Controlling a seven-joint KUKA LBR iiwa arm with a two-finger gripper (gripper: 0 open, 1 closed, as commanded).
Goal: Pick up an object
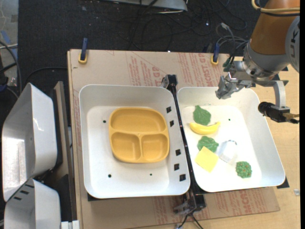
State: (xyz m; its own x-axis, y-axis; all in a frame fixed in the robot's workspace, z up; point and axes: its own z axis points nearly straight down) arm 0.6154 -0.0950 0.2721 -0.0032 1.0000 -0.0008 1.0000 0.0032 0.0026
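Yellow banana [205,127], yellow block [207,159], three green pieces and clear cup [228,150] in right bin [267,128].

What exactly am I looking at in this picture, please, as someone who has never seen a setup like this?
One camera looks down at a slant on a bench. The grey and orange machine at the right is a robot arm; its gripper hangs over the far edge of the right bin. That bin contains three green pieces, a banana, a yellow block and a clear whitish item. The left bin contains a yellow divided tray. I see nothing between the gripper's fingers.
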